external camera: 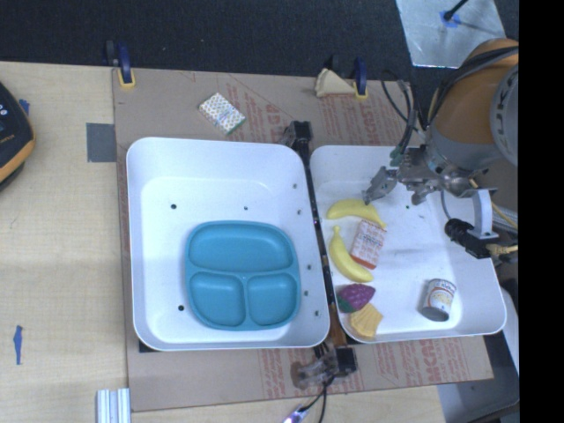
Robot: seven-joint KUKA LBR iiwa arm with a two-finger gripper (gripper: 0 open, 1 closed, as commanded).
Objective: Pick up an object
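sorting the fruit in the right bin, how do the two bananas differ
The upper banana lies roughly crosswise in the bin, arched upward; the lower banana runs lengthwise, curving beside the small packet. The upper one lies nearer the gripper; the lower one ends by the purple fruit. Both are yellow.

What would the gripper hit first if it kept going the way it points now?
The gripper points down-left toward the upper banana, so that is probably met first, though its height above the right bin is unclear.
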